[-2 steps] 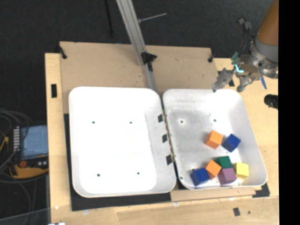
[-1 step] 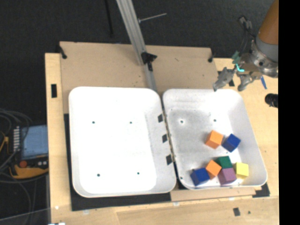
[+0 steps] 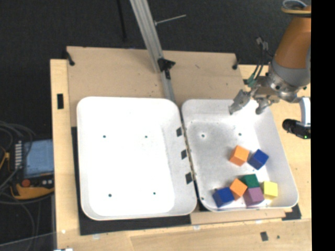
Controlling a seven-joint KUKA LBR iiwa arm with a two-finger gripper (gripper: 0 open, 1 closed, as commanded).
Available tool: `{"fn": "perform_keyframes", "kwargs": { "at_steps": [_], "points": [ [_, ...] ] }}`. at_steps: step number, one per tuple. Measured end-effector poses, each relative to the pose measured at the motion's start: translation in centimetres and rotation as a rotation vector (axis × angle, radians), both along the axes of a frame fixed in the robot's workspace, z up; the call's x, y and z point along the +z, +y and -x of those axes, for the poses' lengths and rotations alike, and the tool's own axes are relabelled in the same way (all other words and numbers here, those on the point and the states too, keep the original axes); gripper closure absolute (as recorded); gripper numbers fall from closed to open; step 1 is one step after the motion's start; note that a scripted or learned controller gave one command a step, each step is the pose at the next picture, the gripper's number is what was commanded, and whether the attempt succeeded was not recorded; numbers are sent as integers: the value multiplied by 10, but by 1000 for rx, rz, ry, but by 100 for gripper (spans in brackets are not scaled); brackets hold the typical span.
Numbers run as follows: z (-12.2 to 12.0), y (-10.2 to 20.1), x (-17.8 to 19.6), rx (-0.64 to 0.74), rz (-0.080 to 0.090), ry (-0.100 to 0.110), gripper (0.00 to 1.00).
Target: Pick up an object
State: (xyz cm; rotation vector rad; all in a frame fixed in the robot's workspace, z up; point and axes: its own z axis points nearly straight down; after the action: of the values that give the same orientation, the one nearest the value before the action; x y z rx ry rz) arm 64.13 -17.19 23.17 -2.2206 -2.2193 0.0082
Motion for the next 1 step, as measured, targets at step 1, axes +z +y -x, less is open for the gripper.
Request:
{"fn": "perform_keyframes", "kwargs": {
  "at_steps": [1],
  "points": [
    [-6, 1, -61, 0, 0, -1, 0]
  ]
}}
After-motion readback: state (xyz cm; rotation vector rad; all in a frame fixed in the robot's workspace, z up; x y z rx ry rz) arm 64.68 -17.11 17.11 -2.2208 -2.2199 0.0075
